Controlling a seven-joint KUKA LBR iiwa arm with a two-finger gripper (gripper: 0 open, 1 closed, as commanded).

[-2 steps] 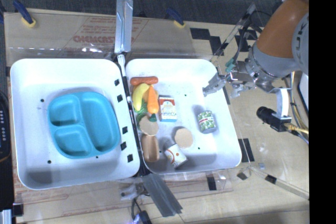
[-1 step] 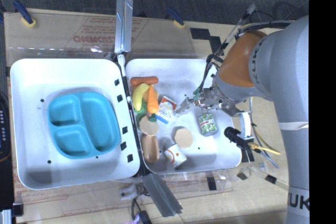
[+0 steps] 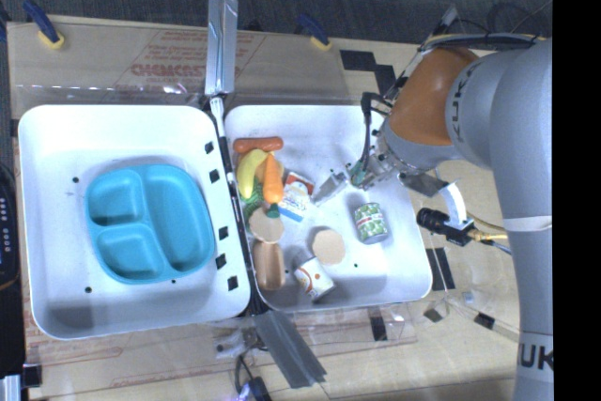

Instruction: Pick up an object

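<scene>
The left bin (image 3: pixel 56 230) holds a blue divided tray (image 3: pixel 148 223), lying flat near its middle, well apart from the claw.

The right bin (image 3: pixel 413 268) carries all the small things. Along its left wall lie a sausage (image 3: pixel 258 146), a yellow banana (image 3: pixel 250 174) and an orange carrot (image 3: pixel 272 179), pressed side by side, with a green-and-tan round piece (image 3: pixel 268 224) just below them and a brown bottle-like piece (image 3: pixel 268 264) lower still. A small red-and-white carton (image 3: pixel 296 195) sits just right of the carrot. Near the bottom rim rests a tipped paper cup (image 3: pixel 315 279), and above it a tan round disc (image 3: pixel 329 245). A green-labelled can (image 3: pixel 370 223) lies on its side just below the gripper (image 3: pixel 340 180).

The gripper hangs low over the middle of the right bin, its metal fingers (image 3: pixel 326 189) pointing left toward the carton; nothing is seen between them, and how far they stand apart cannot be told. The carton is the nearest thing to the tips, the can just below and right.

The grey arm (image 3: pixel 512 117) comes in from the right, its orange band (image 3: pixel 427 99) over the bin's right rim, the wrist bent down and leftward.

Bare white floor lies in the upper right part of that bin and between disc and can; the left wall is crowded.
</scene>
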